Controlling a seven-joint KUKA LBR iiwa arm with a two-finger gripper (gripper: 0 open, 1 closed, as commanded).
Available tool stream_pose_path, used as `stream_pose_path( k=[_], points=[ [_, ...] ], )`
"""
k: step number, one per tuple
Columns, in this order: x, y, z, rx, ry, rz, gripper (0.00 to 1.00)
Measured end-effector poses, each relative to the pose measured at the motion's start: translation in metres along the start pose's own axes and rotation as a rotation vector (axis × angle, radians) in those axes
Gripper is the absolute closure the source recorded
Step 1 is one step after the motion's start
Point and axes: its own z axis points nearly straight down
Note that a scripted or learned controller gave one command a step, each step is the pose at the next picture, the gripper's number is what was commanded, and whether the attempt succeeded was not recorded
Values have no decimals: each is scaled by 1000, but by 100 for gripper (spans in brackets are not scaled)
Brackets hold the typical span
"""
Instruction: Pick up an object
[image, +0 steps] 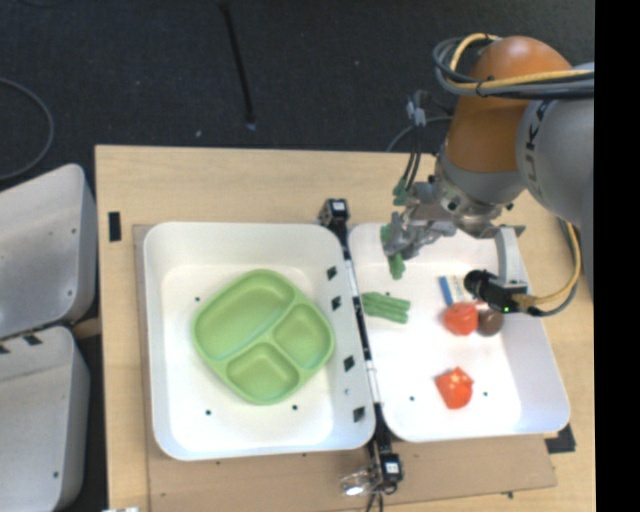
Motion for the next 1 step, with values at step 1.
stream_pose_path(
  k=[1],
  points=[
    [50, -9, 15, 2, 0, 0, 100]
  ],
)
